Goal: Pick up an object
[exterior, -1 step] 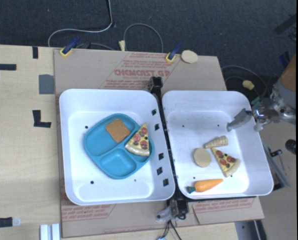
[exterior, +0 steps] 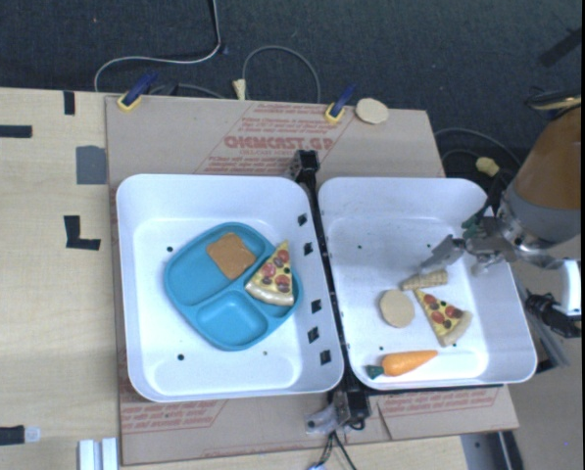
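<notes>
White plastic of the right bin (exterior: pixel 370 209) carries my candidate objects: a tan cone (exterior: pixel 424 281) near the bin's middle, a beige disc (exterior: pixel 397 308) just beside it toward the front edge, a pizza slice (exterior: pixel 442 317) beside the disc, and an orange carrot (exterior: pixel 408 363) along the front edge. My gripper (exterior: pixel 447 254) sits low over the bin, toward its right edge, just beside the cone's wide end; whether I am released or clenched I cannot tell, and nothing visibly lies between my tips. Risks, as I judge them: the cone lies flat and tapered, so it may squirt sideways or roll when pinched; the disc and pizza slice crowd it, so a nudge could shove them together. The left bin (exterior: pixel 140 262) holds a blue tray (exterior: pixel 199 302) with toast (exterior: pixel 232 255) and another pizza slice (exterior: pixel 273 279), well apart.
</notes>
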`<state>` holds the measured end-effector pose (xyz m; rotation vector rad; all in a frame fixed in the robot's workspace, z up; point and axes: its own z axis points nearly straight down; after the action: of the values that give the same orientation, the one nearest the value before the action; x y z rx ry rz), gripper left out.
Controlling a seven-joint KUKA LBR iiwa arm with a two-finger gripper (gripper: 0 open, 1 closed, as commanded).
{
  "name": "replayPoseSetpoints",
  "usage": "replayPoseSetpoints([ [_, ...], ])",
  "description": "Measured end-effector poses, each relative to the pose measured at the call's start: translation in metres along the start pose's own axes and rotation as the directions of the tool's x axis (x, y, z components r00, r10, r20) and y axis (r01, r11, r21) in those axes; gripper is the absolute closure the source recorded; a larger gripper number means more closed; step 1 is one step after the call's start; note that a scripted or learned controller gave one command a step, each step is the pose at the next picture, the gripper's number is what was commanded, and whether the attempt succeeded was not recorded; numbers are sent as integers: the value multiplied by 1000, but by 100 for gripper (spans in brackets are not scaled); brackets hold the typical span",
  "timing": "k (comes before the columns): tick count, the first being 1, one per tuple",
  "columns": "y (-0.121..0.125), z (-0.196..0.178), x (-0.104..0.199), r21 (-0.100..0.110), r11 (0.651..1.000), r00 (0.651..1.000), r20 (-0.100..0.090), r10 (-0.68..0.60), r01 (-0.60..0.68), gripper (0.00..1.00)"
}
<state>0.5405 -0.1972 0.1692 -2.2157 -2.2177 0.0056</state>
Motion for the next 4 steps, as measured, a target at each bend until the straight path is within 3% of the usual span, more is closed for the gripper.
replayPoseSetpoints([
  [1, 10, 49, 16, -2, 1000, 1000, 1, -1, 1, 0],
  [2, -46, 33, 0, -2, 1000, 1000, 2, 4, -4, 0],
  [3, -52, 78, 31, -21, 1000, 1000, 14, 2, -1, 0],
  [4, -50, 65, 29, -25, 1000, 1000, 15, 4, -3, 100],
])
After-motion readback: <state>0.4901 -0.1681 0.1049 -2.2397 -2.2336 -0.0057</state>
